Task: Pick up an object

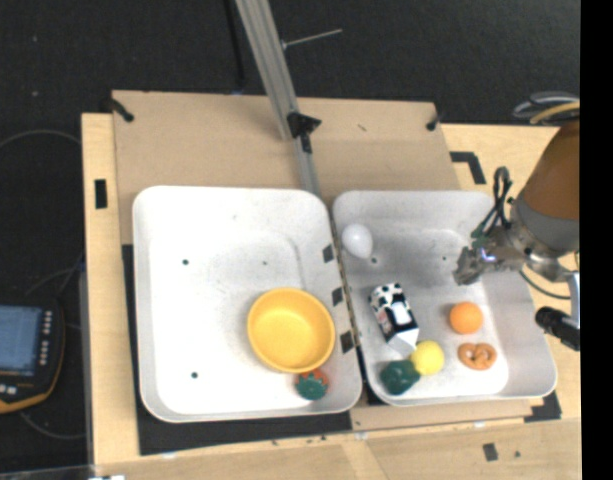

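- On the bench, the left bin (pixel 186 268) holds a yellow bowl (pixel 291 328); its curved wall could slip any pinch.
- Right bin (pixel 426 213): the yellow ball (pixel 428 358) touches the carton (pixel 393 313), inviting a jammed grasp.
- Farther right, the orange ball (pixel 466 317) may roll.
- Claw (pixel 473 263) hangs nearby; whether it is spread or closed cannot be told.

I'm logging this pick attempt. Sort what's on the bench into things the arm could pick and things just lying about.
Could be picked:
- orange ball, nearest the tool
- pretzel-shaped toy
- yellow ball
- black-and-white carton
- dark green toy
- white ball
- yellow bowl

Lying about:
- handheld pendant
- metal pole
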### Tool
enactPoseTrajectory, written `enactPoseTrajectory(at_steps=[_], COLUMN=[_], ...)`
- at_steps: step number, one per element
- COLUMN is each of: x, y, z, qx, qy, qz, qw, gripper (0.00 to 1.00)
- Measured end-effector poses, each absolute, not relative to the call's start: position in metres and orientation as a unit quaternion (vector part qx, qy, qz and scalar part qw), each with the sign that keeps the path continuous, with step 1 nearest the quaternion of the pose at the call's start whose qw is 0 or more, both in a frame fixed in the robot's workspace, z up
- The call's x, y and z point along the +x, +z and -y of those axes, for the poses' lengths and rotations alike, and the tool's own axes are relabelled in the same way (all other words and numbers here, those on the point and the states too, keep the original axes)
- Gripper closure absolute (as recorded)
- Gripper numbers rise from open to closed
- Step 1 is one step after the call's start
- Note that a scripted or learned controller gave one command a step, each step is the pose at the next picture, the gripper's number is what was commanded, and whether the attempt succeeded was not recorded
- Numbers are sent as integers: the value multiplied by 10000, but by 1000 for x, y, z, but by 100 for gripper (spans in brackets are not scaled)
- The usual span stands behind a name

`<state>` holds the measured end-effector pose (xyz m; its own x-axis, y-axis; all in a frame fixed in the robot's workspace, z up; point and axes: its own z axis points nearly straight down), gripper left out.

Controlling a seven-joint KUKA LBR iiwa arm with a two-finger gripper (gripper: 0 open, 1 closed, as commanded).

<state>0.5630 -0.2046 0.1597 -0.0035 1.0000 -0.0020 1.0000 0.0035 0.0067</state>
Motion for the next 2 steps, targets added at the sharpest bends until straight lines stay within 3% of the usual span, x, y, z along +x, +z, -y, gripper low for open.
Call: enactPoseTrajectory(at_steps=[2], x=[565], y=[243], z=[201], qx=[7054], qy=[15], qz=[-7088], qw=[31], gripper=[100])
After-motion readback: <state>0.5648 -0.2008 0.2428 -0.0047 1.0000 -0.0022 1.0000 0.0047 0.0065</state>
